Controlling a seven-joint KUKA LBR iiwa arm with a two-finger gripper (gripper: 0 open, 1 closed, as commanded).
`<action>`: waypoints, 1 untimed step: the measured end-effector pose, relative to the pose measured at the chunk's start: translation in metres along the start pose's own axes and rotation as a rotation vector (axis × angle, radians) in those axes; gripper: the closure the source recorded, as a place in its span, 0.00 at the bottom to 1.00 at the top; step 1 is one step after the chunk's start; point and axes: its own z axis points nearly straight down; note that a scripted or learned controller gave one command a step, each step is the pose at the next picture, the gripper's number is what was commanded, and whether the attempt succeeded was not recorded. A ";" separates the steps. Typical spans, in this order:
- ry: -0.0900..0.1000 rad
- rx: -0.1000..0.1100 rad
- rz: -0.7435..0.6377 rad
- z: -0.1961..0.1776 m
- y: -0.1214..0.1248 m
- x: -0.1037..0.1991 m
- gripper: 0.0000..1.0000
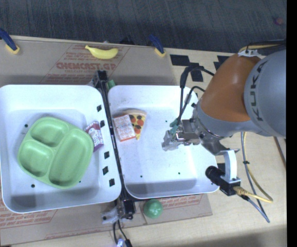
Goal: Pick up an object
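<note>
Your pincer hangs low over the right bin, in its right half, reaching in from the arm at the right. You cannot tell from this angle whether it is spread or pressed together; nothing shows in its grip.

To its left, well apart from it, two things lie in the right bin's upper left corner: a pizza slice, and touching it on the left a small red and white packet, close to the wall between the bins.

Across that wall, the left bin holds a green tray with three compartments, lying flat in the middle. A small dark red packet sits just beside the tray's upper right edge, against the divider.

On the table beyond the bins, a banana rests on the cardboard near the far edge. A green ball lies on the near side, just outside the right bin's front rim. Blue clamps hold the cardboard at its far corners.
</note>
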 end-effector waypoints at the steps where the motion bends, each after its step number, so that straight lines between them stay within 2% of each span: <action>1: 0.000 0.000 0.001 0.000 0.000 0.000 0.00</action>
